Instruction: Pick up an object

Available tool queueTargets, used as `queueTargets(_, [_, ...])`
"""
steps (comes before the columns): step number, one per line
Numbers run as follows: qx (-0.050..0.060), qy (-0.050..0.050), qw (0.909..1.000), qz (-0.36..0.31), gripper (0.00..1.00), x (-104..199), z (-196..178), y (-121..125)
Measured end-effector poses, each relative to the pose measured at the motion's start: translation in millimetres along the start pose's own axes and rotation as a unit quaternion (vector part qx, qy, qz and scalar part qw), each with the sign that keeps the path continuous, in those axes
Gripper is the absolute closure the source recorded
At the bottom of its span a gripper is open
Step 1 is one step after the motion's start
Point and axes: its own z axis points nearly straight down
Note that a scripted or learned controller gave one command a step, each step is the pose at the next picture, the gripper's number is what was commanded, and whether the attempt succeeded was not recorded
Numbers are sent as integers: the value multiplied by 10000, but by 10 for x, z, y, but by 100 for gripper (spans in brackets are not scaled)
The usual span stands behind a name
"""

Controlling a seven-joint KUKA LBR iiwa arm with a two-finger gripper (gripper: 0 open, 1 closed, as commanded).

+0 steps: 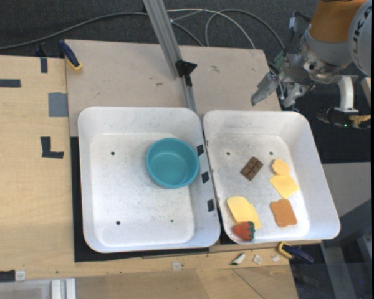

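Arm parked beyond right bin, nothing gripped.
Near edge of right bin (318, 167): red strawberry (244, 231), yellow slice (242, 209), orange piece (283, 213); farther in, yellow piece (284, 185), small yellow bit (280, 166), brown chocolate bar (252, 167). Left bin (100, 167) holds teal bowl (171, 162). Gripper (279, 93) hangs past the bin's far rim, fingers spread, holding nothing.
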Motion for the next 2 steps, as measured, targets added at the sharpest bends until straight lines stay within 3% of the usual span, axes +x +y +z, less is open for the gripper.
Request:
queueTargets(1, [1,-1,10000,2,0,-1,0,0])
queueTargets(2, [-2,-2,10000,5,0,-29,592,-33])
